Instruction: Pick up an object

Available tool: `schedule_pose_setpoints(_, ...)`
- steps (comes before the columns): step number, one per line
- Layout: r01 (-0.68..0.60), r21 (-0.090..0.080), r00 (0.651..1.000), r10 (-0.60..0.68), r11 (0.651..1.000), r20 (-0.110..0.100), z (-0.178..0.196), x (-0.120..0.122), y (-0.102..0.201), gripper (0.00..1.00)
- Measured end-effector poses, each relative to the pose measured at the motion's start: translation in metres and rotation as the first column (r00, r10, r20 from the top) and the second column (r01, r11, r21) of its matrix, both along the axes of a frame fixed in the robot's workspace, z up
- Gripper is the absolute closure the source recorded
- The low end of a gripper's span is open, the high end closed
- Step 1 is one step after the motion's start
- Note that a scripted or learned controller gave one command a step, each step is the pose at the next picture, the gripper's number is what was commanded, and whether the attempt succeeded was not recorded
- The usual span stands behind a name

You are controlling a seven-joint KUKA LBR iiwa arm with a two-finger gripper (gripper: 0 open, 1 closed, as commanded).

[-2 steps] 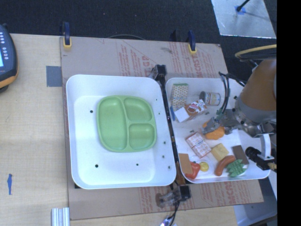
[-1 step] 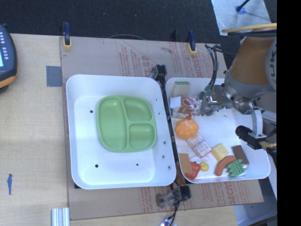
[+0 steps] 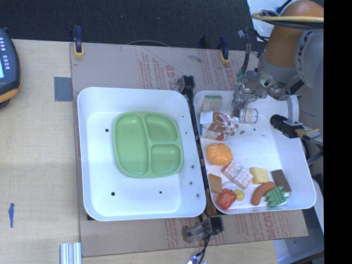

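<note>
Desk point(image 3: 38, 164): pale wood with a brown cardboard sheet point(image 3: 137, 65) under two white bins; two blue clamps pin the sheet along its far edge, and a yellow-and-black pendant lies at the far left.

Near row, right bin point(image 3: 300, 164): a red pepper point(image 3: 225, 198), a small yellow ball touching it, a brown block point(image 3: 215, 182), a sausage point(image 3: 262, 192), a green leafy toy point(image 3: 276, 197), a dark brown bar and a pale yellow wedge point(image 3: 260, 175) crowd together along the near wall.

Middle, right bin: an orange round fruit point(image 3: 219, 153) sits just beside a pink-and-white printed packet point(image 3: 237, 174).

Left bin point(image 3: 91, 147): holds a green divided plate point(image 3: 148, 144) and plays no part in a grasp from this pose.

Far end, right bin: a red-and-white carton point(image 3: 219, 125) lies tilted, a green-printed packet point(image 3: 211, 103) behind it, and a small can point(image 3: 248, 115) lies on its side, near the arm's tip.

End effector point(image 3: 240, 104): low over the bin's far end, between the carton and the can; whether the fingers are apart or together I cannot tell, and nothing shows held.

Likely target: judged by closeness, the can or the carton.

Risk, rolling: the can lies on its side, so a finger landing off-centre would probably push it away.

Risk, crowding: carton, packet and can are near one another, so the fingers might straddle two items or land on top of one.

Risk, wall: the spot is close to the bin's far rim, where a descent could catch the wall.

Risk, slip: the tilted carton offers slanted faces that may slide out on closing.
</note>
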State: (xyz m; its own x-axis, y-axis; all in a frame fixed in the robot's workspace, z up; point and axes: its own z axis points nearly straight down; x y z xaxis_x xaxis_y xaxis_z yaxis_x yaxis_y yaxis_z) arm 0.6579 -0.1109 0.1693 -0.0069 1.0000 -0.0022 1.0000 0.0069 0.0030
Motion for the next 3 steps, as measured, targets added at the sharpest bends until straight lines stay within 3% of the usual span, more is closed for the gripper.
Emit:
schedule_pose_setpoints(1,0.007,0.0,1.0,-0.007,1.0,-0.011,0.002,-0.07,-0.03,1.0)
schedule_pose_setpoints(2,0.004,0.003,1.0,-0.004,1.0,-0.009,0.028,-0.125,-0.009,1.0)
schedule_pose_setpoints(3,0.004,0.002,1.0,-0.004,1.0,-0.007,0.027,-0.122,-0.009,0.0)
